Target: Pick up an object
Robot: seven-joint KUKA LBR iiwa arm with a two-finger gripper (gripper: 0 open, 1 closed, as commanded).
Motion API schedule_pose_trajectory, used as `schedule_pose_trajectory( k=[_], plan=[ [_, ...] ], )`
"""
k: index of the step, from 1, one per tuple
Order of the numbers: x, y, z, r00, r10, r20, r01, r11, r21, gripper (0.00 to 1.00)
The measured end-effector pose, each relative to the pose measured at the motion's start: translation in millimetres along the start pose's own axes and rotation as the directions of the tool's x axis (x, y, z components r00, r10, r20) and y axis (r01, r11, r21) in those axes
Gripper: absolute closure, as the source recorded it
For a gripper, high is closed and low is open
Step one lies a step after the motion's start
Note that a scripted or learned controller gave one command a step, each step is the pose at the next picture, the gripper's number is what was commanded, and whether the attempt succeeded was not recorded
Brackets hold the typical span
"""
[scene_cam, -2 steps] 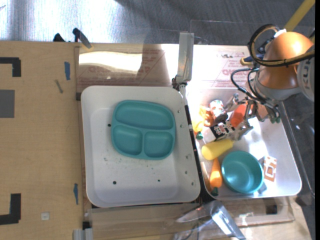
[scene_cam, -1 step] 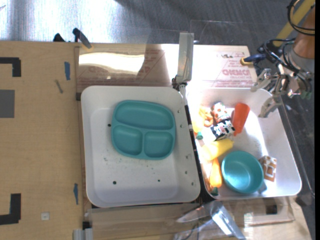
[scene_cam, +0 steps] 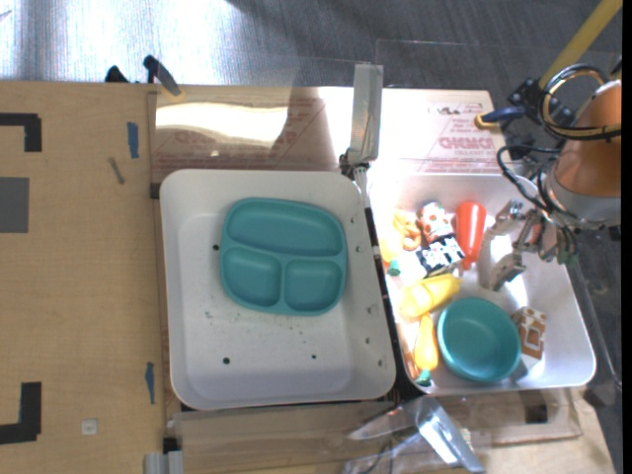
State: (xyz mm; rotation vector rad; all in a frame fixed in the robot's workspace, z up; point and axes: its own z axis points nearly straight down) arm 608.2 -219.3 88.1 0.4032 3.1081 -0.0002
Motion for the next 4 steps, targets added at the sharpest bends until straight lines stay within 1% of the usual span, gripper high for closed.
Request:
schedule_pose_trajectory(
  k=[1, 2, 3, 4],
  plan=[
    [77.5, -26.5, -0.8, 1.000, 0.004, 0.001, -0.004, 1.000, 0.002, 0.00],
    [117.5, -35.8, -2.2, 0.999, 0.033, 0.013, -0.033, 0.999, 0.001, 0.00],
    [104.4, -27.8, -21.8, 0.998, 0.023, 0.054, -0.023, 1.000, -0.004, 1.00],
    [34.2, -12.2, -107.0, 0.991, 0.137, 0.007, -0.137, 0.991, 0.000, 1.00]
  ],
)
